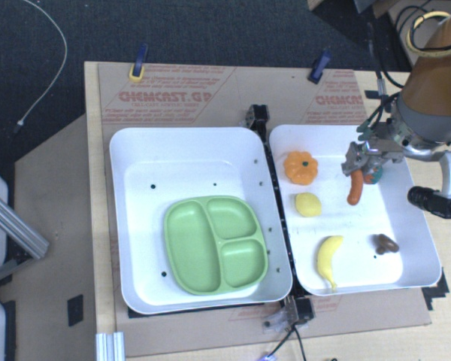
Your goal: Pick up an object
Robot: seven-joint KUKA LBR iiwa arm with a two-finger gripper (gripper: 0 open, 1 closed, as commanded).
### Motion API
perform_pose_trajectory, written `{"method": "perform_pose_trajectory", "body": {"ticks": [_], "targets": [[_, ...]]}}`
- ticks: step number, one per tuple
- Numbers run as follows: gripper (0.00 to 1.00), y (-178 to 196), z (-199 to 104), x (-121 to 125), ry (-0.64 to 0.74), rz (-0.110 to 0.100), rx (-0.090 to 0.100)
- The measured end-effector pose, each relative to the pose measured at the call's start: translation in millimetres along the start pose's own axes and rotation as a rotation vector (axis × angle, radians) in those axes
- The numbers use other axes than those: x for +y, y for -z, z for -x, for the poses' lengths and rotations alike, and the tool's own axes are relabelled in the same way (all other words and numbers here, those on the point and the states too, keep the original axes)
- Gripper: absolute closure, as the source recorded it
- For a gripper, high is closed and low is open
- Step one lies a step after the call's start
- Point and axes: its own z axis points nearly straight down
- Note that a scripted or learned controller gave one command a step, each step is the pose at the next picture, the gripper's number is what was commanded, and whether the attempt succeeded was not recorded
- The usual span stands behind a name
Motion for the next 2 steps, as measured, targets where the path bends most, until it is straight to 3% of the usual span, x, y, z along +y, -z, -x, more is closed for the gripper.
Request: {"method": "perform_pose_trajectory", "body": {"ticks": [2], "targets": [[1.0,-0.4,-98.5,10.4,0.0,-0.001,0.0]]}}
